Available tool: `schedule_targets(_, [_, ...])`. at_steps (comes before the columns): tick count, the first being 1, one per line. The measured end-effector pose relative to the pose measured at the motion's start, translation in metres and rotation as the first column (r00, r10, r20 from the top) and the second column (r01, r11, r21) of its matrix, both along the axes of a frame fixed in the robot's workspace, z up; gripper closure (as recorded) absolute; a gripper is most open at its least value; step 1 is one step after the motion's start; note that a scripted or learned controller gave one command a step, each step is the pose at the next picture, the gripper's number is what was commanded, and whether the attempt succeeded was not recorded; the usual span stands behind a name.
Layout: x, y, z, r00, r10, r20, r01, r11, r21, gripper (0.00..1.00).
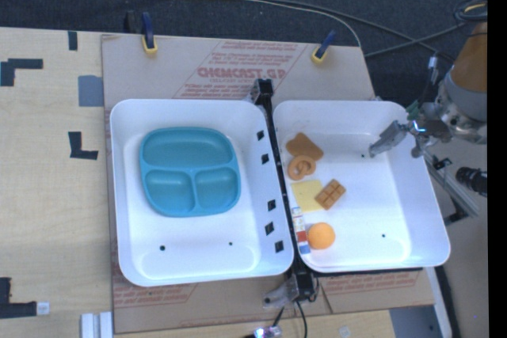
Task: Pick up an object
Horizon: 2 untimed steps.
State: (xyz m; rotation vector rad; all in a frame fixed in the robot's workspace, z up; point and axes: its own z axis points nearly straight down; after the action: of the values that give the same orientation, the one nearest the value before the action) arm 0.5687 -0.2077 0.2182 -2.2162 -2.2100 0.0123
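Two bins sitting side by side on the surface.
Left bin (127, 194) is holding a blue tray (190, 172); right bin (412, 202) is holding an orange ball (321, 236) near its front left corner, well apart from the gripper (390, 138), whose jaws' state I cannot tell.

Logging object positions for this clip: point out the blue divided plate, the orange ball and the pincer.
blue divided plate (190, 170): camera view, on its centre ridge, left bin.
orange ball (321, 236): camera view, on its middle, right bin.
pincer (383, 143): camera view, at its fingertips, over the right bin.
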Motion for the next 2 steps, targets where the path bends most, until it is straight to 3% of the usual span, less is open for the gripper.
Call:
schedule_targets(1, [0.003, 0.0, 0.007, 1.0, 0.004, 0.013, -0.004, 1.0, -0.003, 0.0])
schedule_targets(2, [0.001, 0.006, -0.037, 1.0, 0.004, 0.009, -0.004, 1.0, -0.002, 0.0])
